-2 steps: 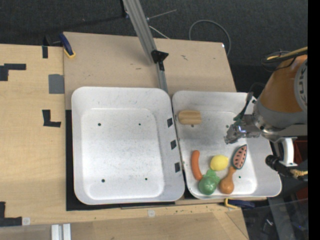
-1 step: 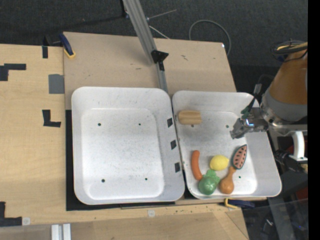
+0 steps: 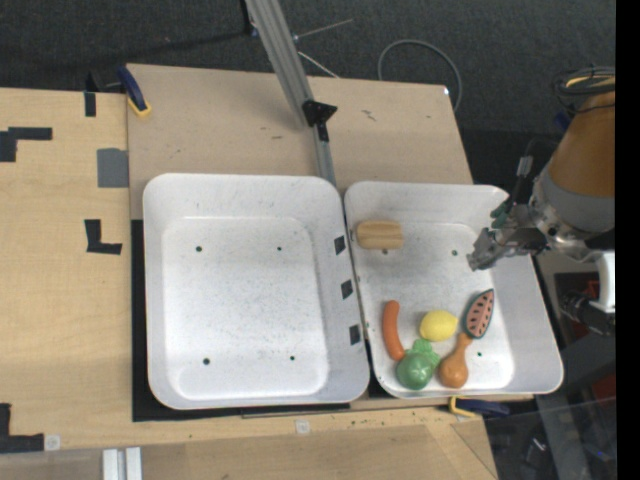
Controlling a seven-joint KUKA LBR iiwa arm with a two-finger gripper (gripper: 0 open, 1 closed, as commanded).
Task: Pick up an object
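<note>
The right bin (image 3: 430,203) holds several toy foods. A tan bread roll (image 3: 379,235) lies near its back left corner. Toward the front sit an orange carrot (image 3: 392,329), a yellow lemon (image 3: 438,325), a green broccoli (image 3: 416,367), an orange pear-shaped piece (image 3: 455,366) and a watermelon slice (image 3: 480,314). My gripper (image 3: 487,248) hangs over the right side of this bin, above and behind the watermelon slice, with nothing visibly between its fingers.
The left bin (image 3: 245,288) lies beside the right one, with a raised rim between them. A slanted metal rail (image 3: 290,63) runs down to the bins' back edge. Black tape marks and a blue-yellow clamp (image 3: 134,93) lie on the wooden bench at left.
</note>
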